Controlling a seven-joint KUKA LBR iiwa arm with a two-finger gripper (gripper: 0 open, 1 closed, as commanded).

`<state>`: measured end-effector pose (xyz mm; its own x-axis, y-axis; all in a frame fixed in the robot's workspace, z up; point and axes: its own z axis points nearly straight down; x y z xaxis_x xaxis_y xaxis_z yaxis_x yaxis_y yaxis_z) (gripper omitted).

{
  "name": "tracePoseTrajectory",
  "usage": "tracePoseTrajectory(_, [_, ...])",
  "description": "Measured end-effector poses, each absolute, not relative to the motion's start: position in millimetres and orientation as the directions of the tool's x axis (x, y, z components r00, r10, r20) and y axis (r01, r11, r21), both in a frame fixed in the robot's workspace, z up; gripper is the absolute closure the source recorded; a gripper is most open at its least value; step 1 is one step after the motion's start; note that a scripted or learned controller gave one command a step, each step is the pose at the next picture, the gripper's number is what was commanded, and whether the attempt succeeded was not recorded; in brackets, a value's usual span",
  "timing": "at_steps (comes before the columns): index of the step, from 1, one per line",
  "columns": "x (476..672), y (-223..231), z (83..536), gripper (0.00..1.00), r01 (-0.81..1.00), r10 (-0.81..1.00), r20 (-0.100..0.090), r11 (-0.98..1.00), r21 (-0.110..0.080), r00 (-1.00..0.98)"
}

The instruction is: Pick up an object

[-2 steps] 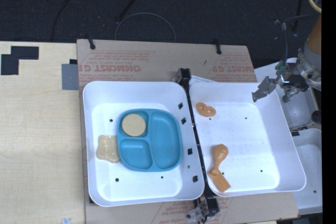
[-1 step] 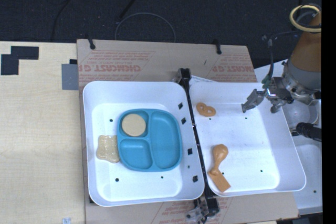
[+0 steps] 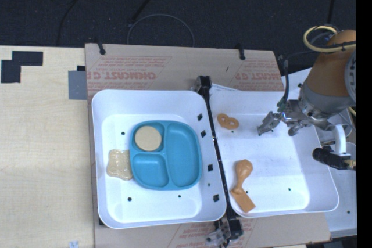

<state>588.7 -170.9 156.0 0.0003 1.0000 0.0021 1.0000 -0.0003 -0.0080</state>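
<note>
In the right bin, a small orange pretzel lies near the far left corner. A tan drumstick-shaped toy lies near the front left. My gripper hovers over the bin's far right part, to the right of the pretzel and apart from it. It is open, with nothing between its fingers. The left bin holds a blue divided plate with a round beige cookie in one compartment. A pale waffle-like piece lies just left of the plate.
A black divider runs between the two bins. Both bins rest on a cardboard sheet. The arm's orange band and grey body stand over the right bin's far right corner. Cables cross the dark floor behind.
</note>
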Motion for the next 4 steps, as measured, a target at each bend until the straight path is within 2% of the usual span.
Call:
tracePoseTrajectory(1, [584.8, -167, 92, 0.0, 1.0, 1.0, 0.002, 0.0, -0.008, 0.001])
tracePoseTrajectory(2, [585.7, -168, 106, 1.0, 1.0, 1.0, 0.001, -0.003, -0.005, 0.003])
tracePoseTrajectory(3, [594.6, -173, 155, 1.0, 1.0, 1.0, -0.001, 0.001, 0.002, -0.001])
tracePoseTrajectory(4, [595.2, -173, 219, 1.0, 1.0, 1.0, -0.001, 0.001, 0.004, -0.001])
